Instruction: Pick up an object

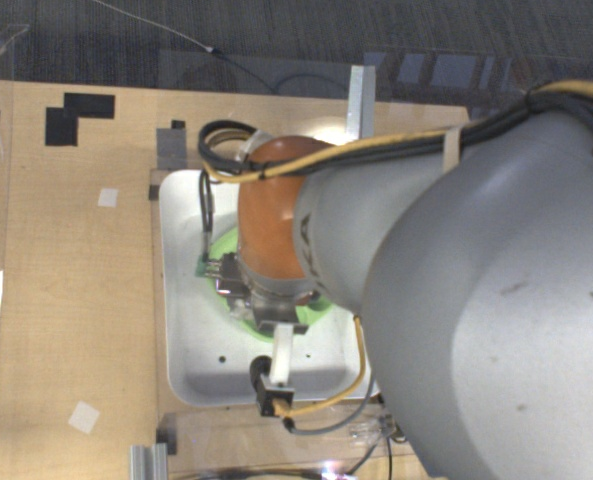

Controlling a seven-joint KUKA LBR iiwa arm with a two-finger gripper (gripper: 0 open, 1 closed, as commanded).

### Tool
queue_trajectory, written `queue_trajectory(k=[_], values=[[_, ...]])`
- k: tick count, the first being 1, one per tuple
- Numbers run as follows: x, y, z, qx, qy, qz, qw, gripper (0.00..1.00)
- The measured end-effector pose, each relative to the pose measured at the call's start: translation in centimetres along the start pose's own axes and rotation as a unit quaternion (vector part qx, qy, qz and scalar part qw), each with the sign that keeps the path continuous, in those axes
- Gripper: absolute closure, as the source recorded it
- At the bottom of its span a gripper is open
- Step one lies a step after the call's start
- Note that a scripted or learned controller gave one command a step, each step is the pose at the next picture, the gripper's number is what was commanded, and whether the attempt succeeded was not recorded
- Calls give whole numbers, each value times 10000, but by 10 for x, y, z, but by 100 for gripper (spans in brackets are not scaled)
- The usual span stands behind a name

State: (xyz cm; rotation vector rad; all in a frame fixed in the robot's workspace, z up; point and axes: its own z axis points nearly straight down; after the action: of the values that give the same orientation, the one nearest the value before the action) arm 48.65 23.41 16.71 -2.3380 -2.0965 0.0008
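Pincer [268, 320] sits low inside the shallow white plastic bin [191, 368], beneath the grey arm with its orange band [271, 213] — I cannot tell its state from above, since the wrist covers it. Reaching straight down probably suits a top grasp. Under it lies a flat bright-green object [220, 243], mostly hidden by the wrist, near the bin's middle. Pale wooden worktop [66, 298] surrounds the bin.

1. Light is even and moderately bright, seemingly from overhead.
2. Glare washes out the white bin [181, 268] at its upper rim.
3. The grey arm [496, 298] at lower right looks soft, slightly unfocused.
4. Overall grain is mild.
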Motion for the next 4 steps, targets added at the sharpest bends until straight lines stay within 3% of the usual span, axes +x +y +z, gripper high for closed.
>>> queue_trajectory(k=[1, 2, 3, 4], values=[[6, 52, -19, -6, 3, 3770, 9262, 100], [1, 2, -13, 0, 2, 1866, 9824, 100], [1, 0, -21, -3, 4, 3371, 9415, 100], [0, 0, -17, -1, 0, -57, 10000, 100]])
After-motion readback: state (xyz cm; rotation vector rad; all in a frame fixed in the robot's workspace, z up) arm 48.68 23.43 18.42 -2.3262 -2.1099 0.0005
